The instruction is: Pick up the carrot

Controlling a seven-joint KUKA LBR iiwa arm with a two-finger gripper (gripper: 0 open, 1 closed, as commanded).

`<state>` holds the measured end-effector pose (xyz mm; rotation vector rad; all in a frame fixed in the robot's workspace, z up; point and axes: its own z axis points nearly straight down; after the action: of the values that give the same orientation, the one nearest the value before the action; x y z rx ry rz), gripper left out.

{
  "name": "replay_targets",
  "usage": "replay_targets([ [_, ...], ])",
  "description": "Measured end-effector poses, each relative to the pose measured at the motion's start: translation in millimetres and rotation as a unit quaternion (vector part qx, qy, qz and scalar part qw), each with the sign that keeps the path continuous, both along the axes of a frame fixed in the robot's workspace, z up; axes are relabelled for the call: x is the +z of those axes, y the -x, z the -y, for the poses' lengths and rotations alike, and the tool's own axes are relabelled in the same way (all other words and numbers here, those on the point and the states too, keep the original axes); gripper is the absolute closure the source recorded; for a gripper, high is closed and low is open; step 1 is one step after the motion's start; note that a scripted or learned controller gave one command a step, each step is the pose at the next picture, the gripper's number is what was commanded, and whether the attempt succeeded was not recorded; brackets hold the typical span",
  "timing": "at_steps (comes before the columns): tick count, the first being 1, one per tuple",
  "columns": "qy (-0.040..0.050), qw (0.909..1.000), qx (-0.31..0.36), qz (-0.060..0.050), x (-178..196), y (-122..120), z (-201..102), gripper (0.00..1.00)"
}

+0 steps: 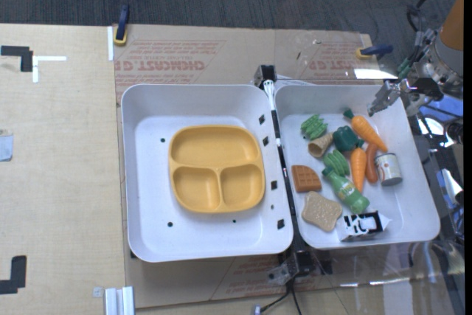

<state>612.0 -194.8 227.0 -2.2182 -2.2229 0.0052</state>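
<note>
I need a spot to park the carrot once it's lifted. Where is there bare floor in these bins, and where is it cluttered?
Left bin: bare white floor borders the yellow divided plate all round, widest along its left. Right bin: a small bare patch in the upper-left corner, above the green leafy toy. Its middle is crowded: two carrots, can, green bottle, waffle, bread slice.

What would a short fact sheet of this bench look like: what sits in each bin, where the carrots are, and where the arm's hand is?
left bin: yellow divided plate
right bin: toy foods in a loose pile
carrots: upper carrot, lower carrot, both lying apart from the bin walls
other items: waffle, bread slice, green bottle, small can
gripper: at the right bin's far right corner, above the rim, holding nothing visible
</note>
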Motion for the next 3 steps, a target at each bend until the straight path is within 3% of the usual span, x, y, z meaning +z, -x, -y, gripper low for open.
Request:
replay_targets([
  [1, 0.0003, 0.9974, -0.072, 0.002, -123.9, -3.9, -7.2, 0.00],
  [2, 0.0015, 0.9975, -0.070, 0.001, -113.8, -4.4, -6.2, 1.00],
  [3, 0.0000, 1.0000, 0.004, 0.003, -132.8, 52.2, -52.4, 1.00],
])
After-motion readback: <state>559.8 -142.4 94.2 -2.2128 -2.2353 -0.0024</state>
